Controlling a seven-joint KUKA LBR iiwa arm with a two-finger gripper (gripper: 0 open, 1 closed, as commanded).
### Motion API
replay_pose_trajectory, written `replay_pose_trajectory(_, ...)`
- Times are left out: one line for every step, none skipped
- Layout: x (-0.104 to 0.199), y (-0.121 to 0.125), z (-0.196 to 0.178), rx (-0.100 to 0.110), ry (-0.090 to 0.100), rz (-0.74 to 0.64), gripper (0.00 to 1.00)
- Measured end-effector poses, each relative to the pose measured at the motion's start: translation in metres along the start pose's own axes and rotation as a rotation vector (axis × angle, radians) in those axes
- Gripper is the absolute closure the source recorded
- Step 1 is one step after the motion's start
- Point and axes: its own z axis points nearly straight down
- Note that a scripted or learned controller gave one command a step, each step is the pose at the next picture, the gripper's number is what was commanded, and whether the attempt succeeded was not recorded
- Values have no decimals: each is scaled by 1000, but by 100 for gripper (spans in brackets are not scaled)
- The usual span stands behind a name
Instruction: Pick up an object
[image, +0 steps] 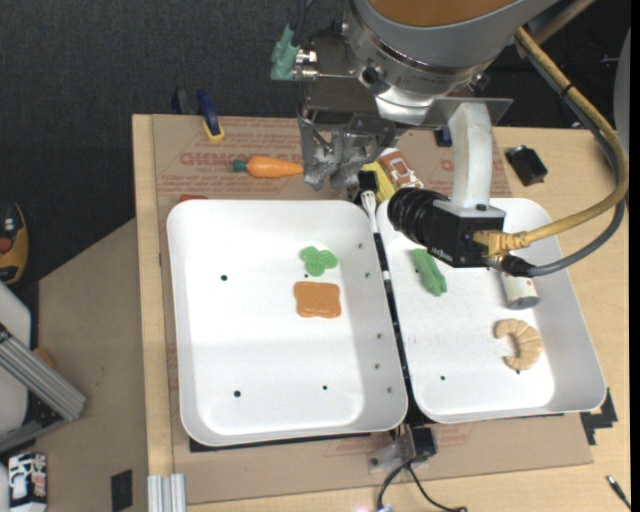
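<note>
The gripper (335, 160) is seen above the far rim of the left bin (200, 300), near that bin's far right corner; whether its fingers are apart or together cannot be told, and nothing is seen between them. A green leafy piece (319, 260) lies inside the left bin, right of its middle, with an orange-brown flat piece (317, 299) just beside it on the near side. Much bare floor is left around both, toward the left bin's left and near rims. An orange carrot (268, 167) lies on the cardboard beyond the left bin's far rim. Right of the left bin, the right bin (480, 395) holds a green strip (430, 271), a croissant (518, 343) and a white cylinder (519, 290)
</note>
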Motion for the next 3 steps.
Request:
replay_pose_trajectory(-54, 100, 14, 1, -4, 12, 100)
replay_pose_trajectory(-83, -3, 9, 4, 0, 3, 100)
replay_pose_trajectory(-130, 45, 12, 1, -3, 10, 100)
